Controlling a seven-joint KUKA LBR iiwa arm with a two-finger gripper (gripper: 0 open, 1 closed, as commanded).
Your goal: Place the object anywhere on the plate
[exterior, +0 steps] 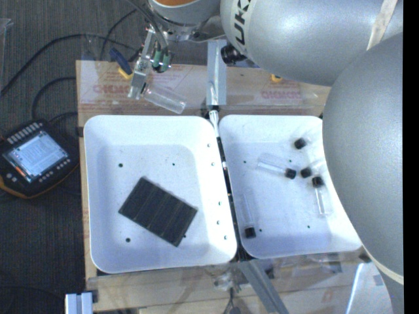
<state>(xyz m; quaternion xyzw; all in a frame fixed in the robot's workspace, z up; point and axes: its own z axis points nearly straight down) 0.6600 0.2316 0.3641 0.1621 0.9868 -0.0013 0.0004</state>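
Your hand (145,84) hangs above the far edge of the counter (196,87), beyond the left bin (98,175), its metal fingers closed on one end of a clear plastic vial (163,99) that juts out to the right. The plate (158,211), a flat dark ribbed rectangle, lies tilted on the left bin's smooth white floor. More clear, black-capped vials (275,167) lie scattered in the right bin (249,136).

Clear vial (165,99) btwn fingers (137,82)
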